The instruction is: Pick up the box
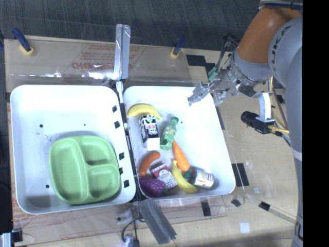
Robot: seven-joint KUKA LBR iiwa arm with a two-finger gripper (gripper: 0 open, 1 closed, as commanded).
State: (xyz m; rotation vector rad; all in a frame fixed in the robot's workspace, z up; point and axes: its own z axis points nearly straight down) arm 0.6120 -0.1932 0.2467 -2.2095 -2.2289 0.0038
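Note:
The box [149, 127] is a small carton with a black-and-white cow pattern. It lies in the upper left part of the right bin [208, 138], just below a yellow banana [143, 110] and beside a green bottle [168, 133]. My gripper [205, 98] hangs over the bin's far right corner, well to the right of the box and above it. It is open, its fingers apart with nothing between them.
The right bin also holds a carrot [180, 156], a sausage [149, 161], a second banana [182, 181], a can [201, 178], purple grapes [152, 186] and a small red-and-white packet [165, 176]. A green divided plate [85, 169] lies in the left bin [31, 112].

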